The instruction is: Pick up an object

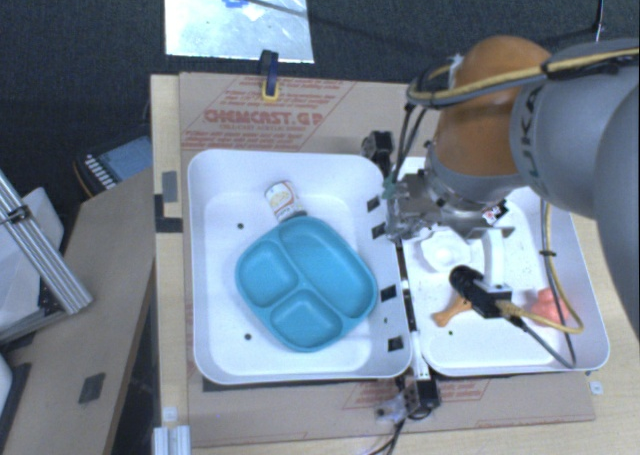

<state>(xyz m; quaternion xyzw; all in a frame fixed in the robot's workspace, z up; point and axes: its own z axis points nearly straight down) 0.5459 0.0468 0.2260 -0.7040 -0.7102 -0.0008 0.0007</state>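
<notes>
Reaching in from the right, the grey arm [560, 113] spreads over most of the right bin [560, 355], which lies just right of the blue divided plate [305, 283]. The left bin [215, 343] holds that plate, which fills its middle and lower part. The gripper [405, 211] sits low at the wall where the two bins meet, just right of the plate's upper right corner. Whether it is open or closed cannot be told from this angle, and nothing can be seen caught in it.

As for things to pick, the plate is the biggest. A crumpled white piece [440, 251] lies to the plate's right, across the bin wall and just below the gripper. A pink piece [545, 301] lies well to the plate's right, partly under the arm. A small bottle [284, 201] with a brown label rests just above the plate's top edge, close to it or touching. A yellow-orange piece [448, 315] lies right of the plate's lower corner.

By my reading, the pick is not yet done: every object rests in a bin. The descent looks largely made; the closing, the lift, and proof of a hold remain.
</notes>
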